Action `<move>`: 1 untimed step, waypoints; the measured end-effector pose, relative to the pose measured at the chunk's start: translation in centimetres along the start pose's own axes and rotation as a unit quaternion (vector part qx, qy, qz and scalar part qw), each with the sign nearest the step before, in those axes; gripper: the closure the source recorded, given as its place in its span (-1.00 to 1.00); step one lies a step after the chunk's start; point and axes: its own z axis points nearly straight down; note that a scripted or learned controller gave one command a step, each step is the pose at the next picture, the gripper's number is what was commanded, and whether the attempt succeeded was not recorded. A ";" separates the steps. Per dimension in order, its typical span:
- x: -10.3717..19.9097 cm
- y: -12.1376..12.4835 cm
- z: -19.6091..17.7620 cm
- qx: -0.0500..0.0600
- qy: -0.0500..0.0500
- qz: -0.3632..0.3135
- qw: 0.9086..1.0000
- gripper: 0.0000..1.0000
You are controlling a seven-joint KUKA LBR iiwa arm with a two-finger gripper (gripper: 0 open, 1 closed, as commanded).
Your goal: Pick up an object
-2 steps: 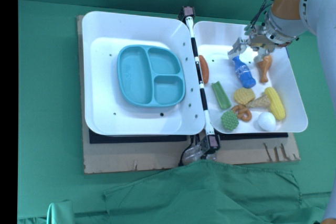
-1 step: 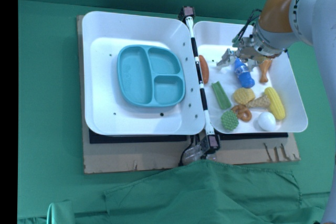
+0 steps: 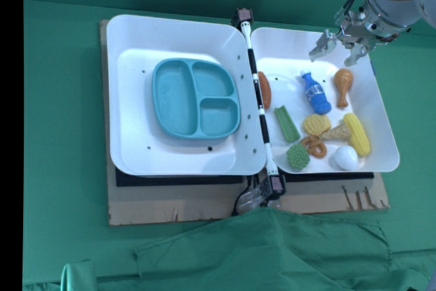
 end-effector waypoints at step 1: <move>3.5 0.7 9.4 0.010 0.003 -0.002 1.000 -1.00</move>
